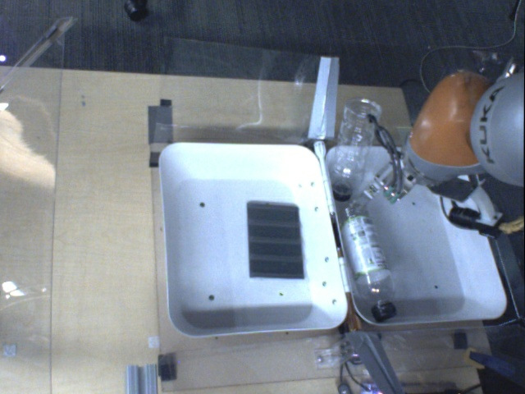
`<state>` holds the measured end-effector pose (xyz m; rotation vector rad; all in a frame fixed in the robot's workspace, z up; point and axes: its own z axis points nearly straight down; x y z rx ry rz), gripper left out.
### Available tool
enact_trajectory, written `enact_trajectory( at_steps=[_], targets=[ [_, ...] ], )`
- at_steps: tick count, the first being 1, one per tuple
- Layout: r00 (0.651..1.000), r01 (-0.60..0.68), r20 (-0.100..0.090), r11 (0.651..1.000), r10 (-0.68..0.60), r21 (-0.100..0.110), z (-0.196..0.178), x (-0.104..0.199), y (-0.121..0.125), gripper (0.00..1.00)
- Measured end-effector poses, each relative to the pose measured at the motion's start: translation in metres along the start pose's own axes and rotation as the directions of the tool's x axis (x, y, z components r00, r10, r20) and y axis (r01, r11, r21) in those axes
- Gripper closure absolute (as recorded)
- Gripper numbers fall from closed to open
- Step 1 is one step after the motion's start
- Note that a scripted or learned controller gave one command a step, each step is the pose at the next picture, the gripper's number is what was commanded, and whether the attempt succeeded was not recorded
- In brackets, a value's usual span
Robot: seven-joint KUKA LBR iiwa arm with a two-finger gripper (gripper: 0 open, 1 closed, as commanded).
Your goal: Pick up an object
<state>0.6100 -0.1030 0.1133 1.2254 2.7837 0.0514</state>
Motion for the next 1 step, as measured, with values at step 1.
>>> enact_trajectory(
  at_steps=[1],
  targets=[
    [1.000,0.011,0.000,1.000,-0.011,0.000,0.0000,-0.0001,0.0001,0.00]
  ],
)
